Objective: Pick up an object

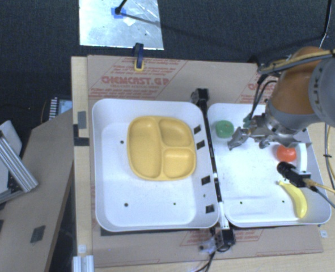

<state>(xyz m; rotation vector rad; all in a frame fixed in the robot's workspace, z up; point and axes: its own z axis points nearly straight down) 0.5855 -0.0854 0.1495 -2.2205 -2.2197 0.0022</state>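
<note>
Left bin (pixel 107 208): yellow divided plate (pixel 160 147) lies flat. Right bin (pixel 252 208): green ball (pixel 224 128) near the divider, gripper (pixel 248 136) just right of it over the floor, nothing seen between it; grip state cannot be told. Further right: red ball (pixel 285 152), banana (pixel 296 199) near the corner.

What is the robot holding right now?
Nothing that shows. The end effector hovers over the right bin, fingers spread with nothing between them. The green ball, orange thing and banana lie loose.
</note>
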